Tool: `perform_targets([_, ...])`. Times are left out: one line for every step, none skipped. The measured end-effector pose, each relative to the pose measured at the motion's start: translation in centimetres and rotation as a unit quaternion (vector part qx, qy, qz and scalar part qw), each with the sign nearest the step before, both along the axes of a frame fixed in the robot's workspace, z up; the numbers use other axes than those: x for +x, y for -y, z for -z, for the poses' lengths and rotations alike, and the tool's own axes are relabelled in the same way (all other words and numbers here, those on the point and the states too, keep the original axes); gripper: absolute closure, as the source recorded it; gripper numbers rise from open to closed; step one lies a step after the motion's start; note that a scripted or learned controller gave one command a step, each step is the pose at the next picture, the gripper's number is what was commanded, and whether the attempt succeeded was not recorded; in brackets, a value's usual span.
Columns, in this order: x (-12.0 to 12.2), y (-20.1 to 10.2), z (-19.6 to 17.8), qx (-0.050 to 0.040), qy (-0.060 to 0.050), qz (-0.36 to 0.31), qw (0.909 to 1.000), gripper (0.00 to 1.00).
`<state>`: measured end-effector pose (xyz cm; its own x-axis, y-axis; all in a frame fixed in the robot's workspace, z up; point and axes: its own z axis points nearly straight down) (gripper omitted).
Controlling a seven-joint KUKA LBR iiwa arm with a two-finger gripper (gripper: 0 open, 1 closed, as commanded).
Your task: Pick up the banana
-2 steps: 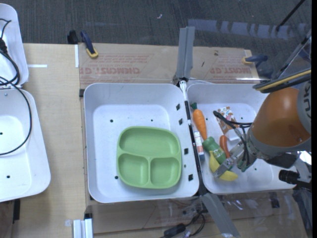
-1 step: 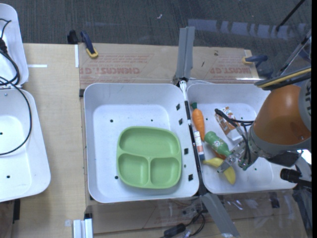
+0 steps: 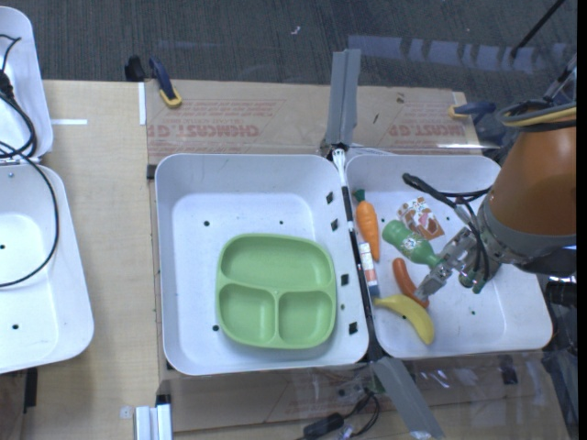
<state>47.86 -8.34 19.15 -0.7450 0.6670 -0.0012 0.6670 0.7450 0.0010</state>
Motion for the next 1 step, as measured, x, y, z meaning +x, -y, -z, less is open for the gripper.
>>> perform_targets([-0.01,0.03,0.00,0.0000,0.000,0.000,1.0000,0.00])
